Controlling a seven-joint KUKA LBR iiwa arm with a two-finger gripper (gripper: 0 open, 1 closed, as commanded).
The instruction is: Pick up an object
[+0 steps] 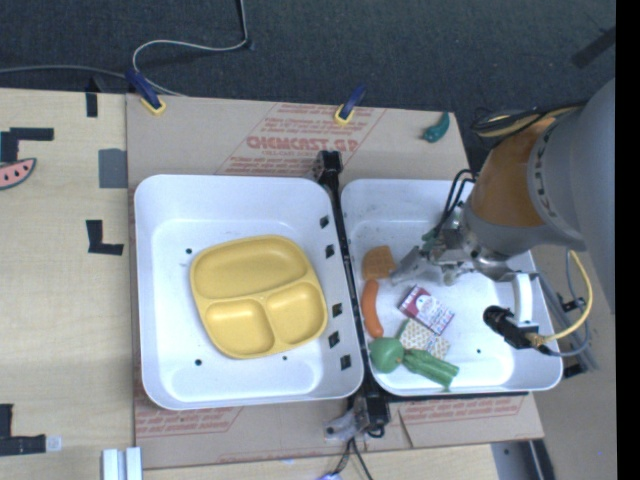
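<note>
The right bin (400, 200) holds several small things. A tan rounded piece (377, 262) lies by its left wall, with an orange sausage-shaped toy (372, 309) just below it. A small red-and-white box (428, 311) sits in the middle, above a pale checkered cracker (421, 341). A green toy vegetable (418, 360) lies along the front wall. My gripper (432, 258) hangs low over the bin's middle, just above the box and to the right of the tan piece. I see nothing held in it.
The left bin (150, 268) holds a yellow divided plate (258, 295). On the cardboard behind the bins are two yellow clips (350, 110) and a small teal thing (436, 126). The arm's grey and orange body (520, 183) covers the right bin's right side.
</note>
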